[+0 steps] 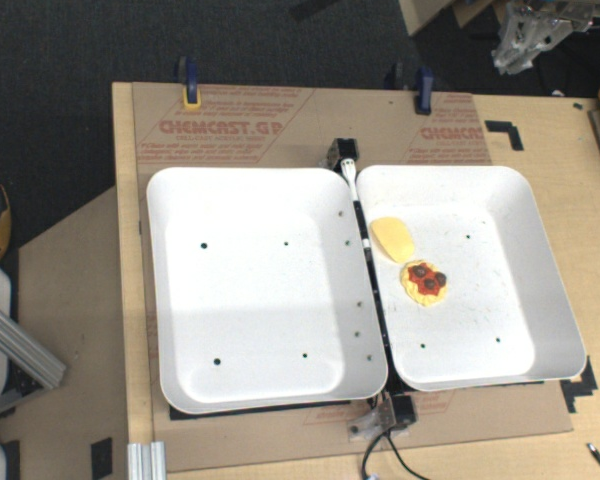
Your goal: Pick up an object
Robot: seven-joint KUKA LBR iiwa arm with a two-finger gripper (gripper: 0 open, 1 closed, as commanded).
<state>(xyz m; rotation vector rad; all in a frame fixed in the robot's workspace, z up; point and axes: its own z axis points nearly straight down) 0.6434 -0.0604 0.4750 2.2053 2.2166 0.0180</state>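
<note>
Two small objects lie in the right white bin (540, 268), near its left wall. One is a pale yellow rounded piece (392, 237). Just below and right of it sits a flat round piece that looks like a pizza slice, yellow with red and dark toppings (426, 282). The two almost touch. My gripper (525, 40) hangs at the top right corner of the view, beyond the bench's far edge and well away from both objects.
The left white bin (170, 268) sits beside the right one, with a black divider strip (365, 258) between them. Blue clamps (189, 73) (424, 83) hold the cardboard-covered bench at its far edge. A cable (385, 448) trails off the near edge.
</note>
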